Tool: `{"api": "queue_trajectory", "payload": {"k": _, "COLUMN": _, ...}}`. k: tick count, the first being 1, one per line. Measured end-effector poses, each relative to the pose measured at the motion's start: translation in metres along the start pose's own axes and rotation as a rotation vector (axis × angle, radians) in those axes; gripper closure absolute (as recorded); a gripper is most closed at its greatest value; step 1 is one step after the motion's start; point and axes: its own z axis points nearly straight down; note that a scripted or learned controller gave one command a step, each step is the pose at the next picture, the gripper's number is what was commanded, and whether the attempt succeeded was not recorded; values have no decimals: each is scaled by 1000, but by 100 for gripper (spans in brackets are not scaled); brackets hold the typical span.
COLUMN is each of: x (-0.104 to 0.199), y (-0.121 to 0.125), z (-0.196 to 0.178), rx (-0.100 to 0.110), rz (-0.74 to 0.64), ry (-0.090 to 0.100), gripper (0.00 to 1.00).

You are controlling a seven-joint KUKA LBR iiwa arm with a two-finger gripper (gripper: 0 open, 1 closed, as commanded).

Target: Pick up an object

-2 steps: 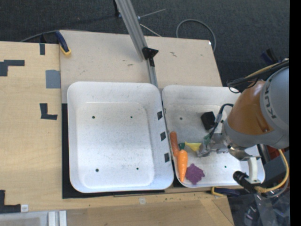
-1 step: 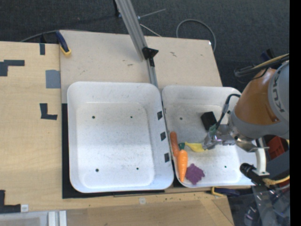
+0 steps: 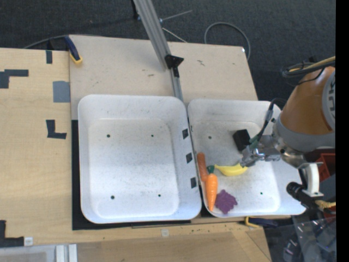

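Down in the right bin (image 3: 234, 111) the arm (image 3: 305, 113) reaches in from the right, its tool (image 3: 248, 158) low over the bin floor, right at the right end of the banana (image 3: 232, 170). Whether the tool is apart or together I cannot tell (its tip is small and blurred against the white floor), and nothing shows plainly between its parts. A black block (image 3: 241, 139) lies just up from the tool, near the bin's middle.

The banana lies flat, roughly level across the view, near the lower middle of the right bin. To its left, along the bin's left wall, a carrot (image 3: 211, 190) lies lengthwise with its tip toward the near edge, and a thinner orange piece (image 3: 202, 165) sits just above it. A purple bunch of grapes (image 3: 225, 201) rests beside the carrot's lower end, close to the near wall.

The left bin (image 3: 87, 146) sits beside the right one on the desk (image 3: 114, 64), their walls touching. A grey metal rail (image 3: 155, 29) slants down from the top toward the gap between the bins.
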Motion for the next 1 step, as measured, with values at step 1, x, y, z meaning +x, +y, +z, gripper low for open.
{"api": "queue_trajectory", "payload": {"k": 1, "x": 0, "y": 1, "z": -36, "rx": 1, "rz": 1, "ry": 0, "gripper": 100}}
